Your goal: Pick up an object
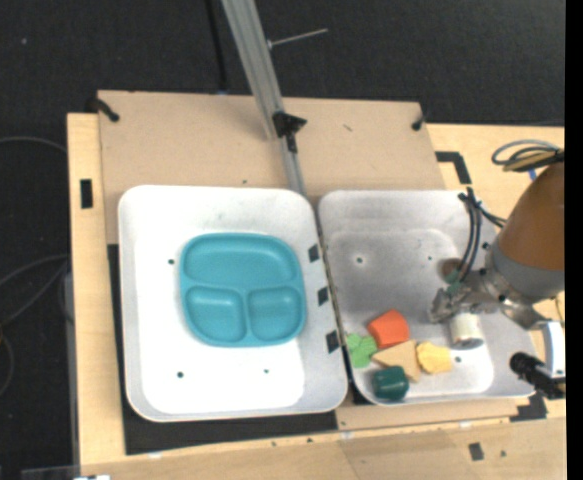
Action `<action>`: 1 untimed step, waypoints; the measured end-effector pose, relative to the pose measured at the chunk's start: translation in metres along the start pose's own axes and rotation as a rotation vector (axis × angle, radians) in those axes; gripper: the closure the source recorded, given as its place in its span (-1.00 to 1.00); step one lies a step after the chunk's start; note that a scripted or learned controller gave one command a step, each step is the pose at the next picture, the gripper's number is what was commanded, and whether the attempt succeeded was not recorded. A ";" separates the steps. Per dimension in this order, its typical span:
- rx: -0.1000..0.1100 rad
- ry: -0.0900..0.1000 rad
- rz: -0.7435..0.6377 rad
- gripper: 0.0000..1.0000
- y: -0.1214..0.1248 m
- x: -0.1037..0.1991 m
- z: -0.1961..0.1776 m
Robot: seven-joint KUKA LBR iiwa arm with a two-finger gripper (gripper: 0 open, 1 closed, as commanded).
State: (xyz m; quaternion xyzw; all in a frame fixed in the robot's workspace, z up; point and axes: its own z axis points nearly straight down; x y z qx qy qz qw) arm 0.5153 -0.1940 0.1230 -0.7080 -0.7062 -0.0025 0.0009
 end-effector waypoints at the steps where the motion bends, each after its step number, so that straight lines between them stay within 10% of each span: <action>1: -0.005 -0.008 -0.006 1.00 -0.001 0.007 -0.048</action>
